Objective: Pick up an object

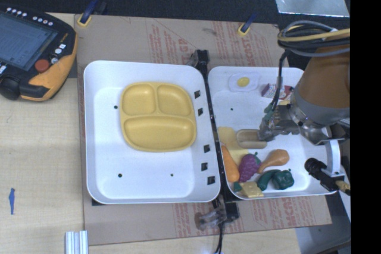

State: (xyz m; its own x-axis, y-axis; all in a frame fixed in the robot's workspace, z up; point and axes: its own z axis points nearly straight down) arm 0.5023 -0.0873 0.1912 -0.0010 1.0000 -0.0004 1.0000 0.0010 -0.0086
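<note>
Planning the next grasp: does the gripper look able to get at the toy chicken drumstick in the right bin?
Probably yes. The gripper hangs just above-left of the drumstick, whose top is uncovered; the purple grapes and green toy crowd its sides, though.

No legible text; red print on cardboard sheet (178,33) too blurred.

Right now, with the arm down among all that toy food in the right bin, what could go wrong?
The gripper is low over a tan piece, and I can't tell whether it has it; it may come up with nothing. The carrot, purple grapes and drumstick lie crowded just below, so a nearby grab could nudge them or catch two. The arm hides part of the right bin.
</note>
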